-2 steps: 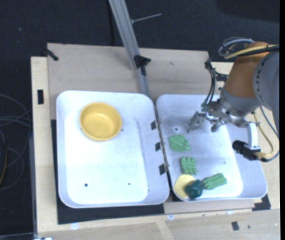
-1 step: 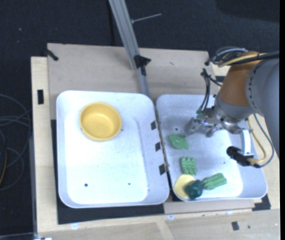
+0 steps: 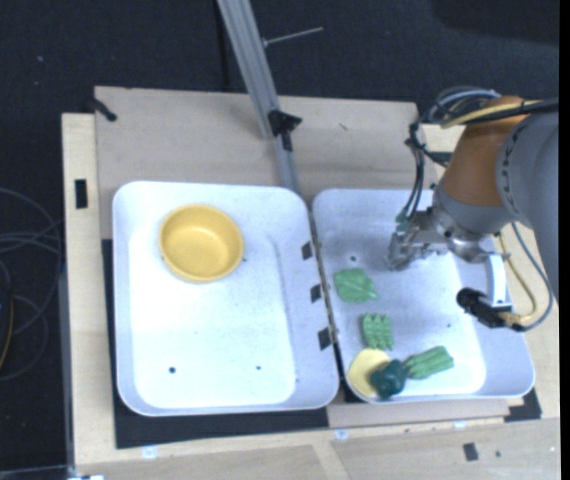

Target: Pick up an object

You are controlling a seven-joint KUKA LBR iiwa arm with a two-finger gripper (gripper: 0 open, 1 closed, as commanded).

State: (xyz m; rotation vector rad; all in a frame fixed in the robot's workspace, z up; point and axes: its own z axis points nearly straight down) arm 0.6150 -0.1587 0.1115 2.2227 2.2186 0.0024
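Note:
My gripper (image 3: pixel 401 253) hangs over the upper middle of the right bin (image 3: pixel 355 218), pointing down at bare floor. A pale green leaf-like piece (image 3: pixel 355 286) lies to its lower left, near the divider. Below that lies a small green ridged block (image 3: pixel 376 329). In the front corner, a yellow round piece (image 3: pixel 365 369) lies against a dark teal lump (image 3: pixel 389 379) and a green oblong (image 3: pixel 428 362). None of these sits between the fingers.
The left bin (image 3: pixel 205 358) holds a yellow bowl (image 3: pixel 201 242) at its upper left. A grey metal pole (image 3: pixel 255 73) slants down to the divider between the bins. Cables and a black fitting (image 3: pixel 485 306) hang off the wrist over the right bin's right side.

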